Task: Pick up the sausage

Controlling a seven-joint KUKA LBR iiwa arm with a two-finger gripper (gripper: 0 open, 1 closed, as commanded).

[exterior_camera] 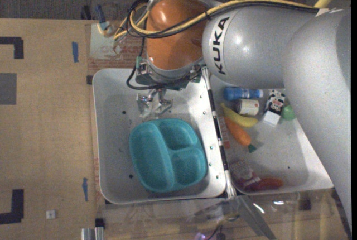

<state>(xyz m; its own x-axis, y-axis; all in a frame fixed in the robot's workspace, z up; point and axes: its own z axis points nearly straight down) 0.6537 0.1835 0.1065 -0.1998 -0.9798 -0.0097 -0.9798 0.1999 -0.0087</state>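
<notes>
Gripper (155,104) over the left bin (111,138), sausage not yet picked up.

The reddish sausage (268,183) appears to lie at the near edge of the right bin (290,161), well apart from the gripper, which hangs just above the teal tray (167,155). Whether the fingers are open or closed I cannot tell; nothing is visible between them. Reach, grasp and lift all remain.
</notes>
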